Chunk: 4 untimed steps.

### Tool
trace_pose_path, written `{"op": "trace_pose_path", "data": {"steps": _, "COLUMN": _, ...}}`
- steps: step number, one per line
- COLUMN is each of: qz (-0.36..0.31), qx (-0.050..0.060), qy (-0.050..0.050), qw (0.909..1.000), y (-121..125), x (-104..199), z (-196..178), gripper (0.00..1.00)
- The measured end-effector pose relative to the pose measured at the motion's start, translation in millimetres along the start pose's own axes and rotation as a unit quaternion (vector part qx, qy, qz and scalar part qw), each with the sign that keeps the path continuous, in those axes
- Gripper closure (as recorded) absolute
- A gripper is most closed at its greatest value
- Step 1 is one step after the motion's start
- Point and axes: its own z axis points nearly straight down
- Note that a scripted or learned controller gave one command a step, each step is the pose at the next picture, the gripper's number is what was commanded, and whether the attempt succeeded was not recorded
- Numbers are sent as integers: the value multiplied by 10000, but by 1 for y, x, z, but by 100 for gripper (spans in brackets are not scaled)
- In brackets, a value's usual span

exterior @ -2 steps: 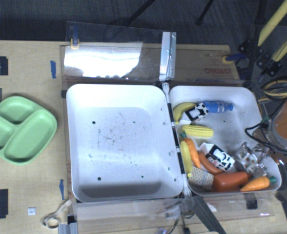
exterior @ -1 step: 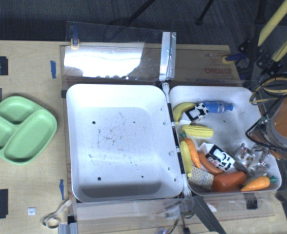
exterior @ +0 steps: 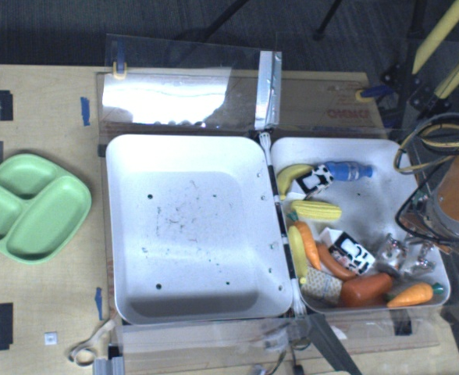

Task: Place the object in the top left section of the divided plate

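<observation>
lying well left of both bins on the surface (exterior: 58, 92): green plate (exterior: 31, 207), three sections, all bare, top left section (exterior: 25, 174) waiting for the object. sitting apart from the clutter, probably so a drop lands cleanly.

crowding the right bin (exterior: 370, 151): banana (exterior: 288, 176), corn (exterior: 317, 209), carrot (exterior: 308, 244), blue bottle (exterior: 346, 170), sausage (exterior: 364, 287), small orange carrot (exterior: 411, 294), two black-and-white blocks (exterior: 317, 180). piling toward the left wall and front corner, touching and overlapping, making a clean pick awkward. not saying which one is the object; task sentence leaving it unnamed.

standing beside it, left bin (exterior: 190, 225), scuffed floor, between the pile and the plate, so any carry is having to cross it.

hanging over the right bin's right edge: end effector (exterior: 407, 255), metal parts just above the small carrot. cannot tell whether spread or pressed together; nothing visibly pinched. judging the pick as not yet made.
</observation>
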Motion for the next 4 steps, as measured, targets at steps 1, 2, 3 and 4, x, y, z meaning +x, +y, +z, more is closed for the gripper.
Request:
{"op": "trace_pose_path", "data": {"steps": 1, "qz": -2, "qx": -35, "qy": 11, "qw": 10000, "y": 2, "x": 1, "z": 4, "gripper": 0}}
{"op": "trace_pose_path", "data": {"steps": 2, "qz": 752, "qx": -62, "qy": 30, "qw": 9971, "y": -35, "x": -51, "z": -5, "gripper": 0}}
{"op": "trace_pose_path", "data": {"steps": 3, "qz": 1535, "qx": -69, "qy": 51, "qw": 9881, "y": 41, "x": -41, "z": -70, "gripper": 0}}
{"op": "trace_pose_path", "data": {"steps": 4, "qz": 3157, "qx": -46, "qy": 45, "qw": 9488, "y": 73, "x": -92, "z": -33, "gripper": 0}}
